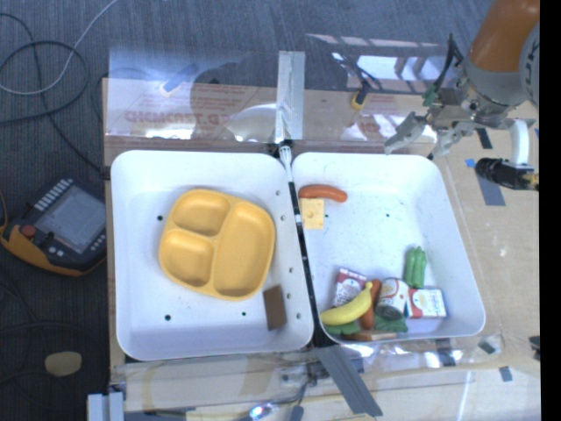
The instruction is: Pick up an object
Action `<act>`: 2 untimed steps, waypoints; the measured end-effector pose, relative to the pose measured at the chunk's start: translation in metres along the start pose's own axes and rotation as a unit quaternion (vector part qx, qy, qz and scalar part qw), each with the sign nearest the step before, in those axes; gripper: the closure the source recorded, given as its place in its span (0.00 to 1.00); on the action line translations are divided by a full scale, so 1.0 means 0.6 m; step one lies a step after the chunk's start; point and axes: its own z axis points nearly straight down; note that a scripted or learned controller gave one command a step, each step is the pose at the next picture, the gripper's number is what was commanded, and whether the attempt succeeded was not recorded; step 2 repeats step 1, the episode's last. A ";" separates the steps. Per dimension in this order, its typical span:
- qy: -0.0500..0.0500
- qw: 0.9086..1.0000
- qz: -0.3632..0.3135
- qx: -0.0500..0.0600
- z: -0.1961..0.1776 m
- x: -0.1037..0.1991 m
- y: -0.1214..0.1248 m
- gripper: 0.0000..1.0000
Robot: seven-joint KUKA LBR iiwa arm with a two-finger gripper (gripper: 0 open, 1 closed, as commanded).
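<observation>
Arm: grey with an orange band, entering at 2 o'clock, above the far right corner of the right bin (456,226).
Gripper (436,128): hovering over the far rim of the right bin, at 1 o'clock from that bin's middle; whether the fingers are released or clenched cannot be told, and nothing shows between them.
Right bin, 11 o'clock: a red-orange sausage (323,193) with a yellow cheese cube (312,213) just beside it at 7 o'clock.
Right bin, 6 o'clock: a banana (348,309) lying among small red-and-white cartons (426,303) and green vegetables; a green pepper (415,267) stands at 1 o'clock from this pile.
Left bin (131,235): a yellow divided plate (216,243) near the middle; a brown block (274,307) at 5 o'clock from the plate, near the dividing wall.
Desk, 9 o'clock: a teach pendant (54,226) on the dark floor beside the left bin.
</observation>
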 end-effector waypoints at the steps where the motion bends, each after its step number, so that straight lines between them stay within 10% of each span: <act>1: -0.001 1.000 -0.008 0.001 0.180 0.084 -0.013 0.00; 2: -0.001 1.000 -0.008 0.001 0.180 0.084 -0.013 0.00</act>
